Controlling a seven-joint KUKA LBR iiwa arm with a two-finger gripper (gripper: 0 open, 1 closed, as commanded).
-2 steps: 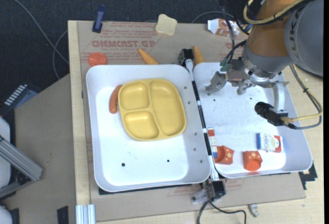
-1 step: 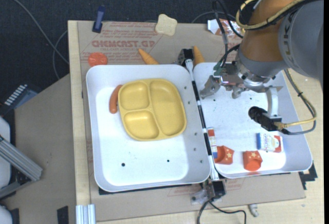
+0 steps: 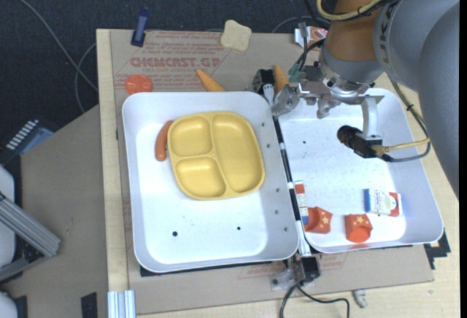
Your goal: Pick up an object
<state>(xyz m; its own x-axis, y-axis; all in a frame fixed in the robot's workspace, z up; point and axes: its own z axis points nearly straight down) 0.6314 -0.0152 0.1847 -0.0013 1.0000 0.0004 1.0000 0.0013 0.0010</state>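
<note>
Gripper (image 3: 292,98) parked over right bin (image 3: 328,163) top-left corner, open or closed can't be told; yellow divided plate (image 3: 216,154) seated in left bin (image 3: 211,229).

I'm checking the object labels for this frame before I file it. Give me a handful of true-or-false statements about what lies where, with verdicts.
1. The yellow divided plate lies in the left bin. True.
2. The sausage lies in one of the plate's compartments. False: it lies on the bin floor, against the plate's left edge.
3. The small carton lies in the right bin. True.
4. The bread slice lies in the right bin. False: it lies outside both bins, beyond their far edge.
5. The claw is over the left bin. False: it is over the far end of the right bin.
</note>
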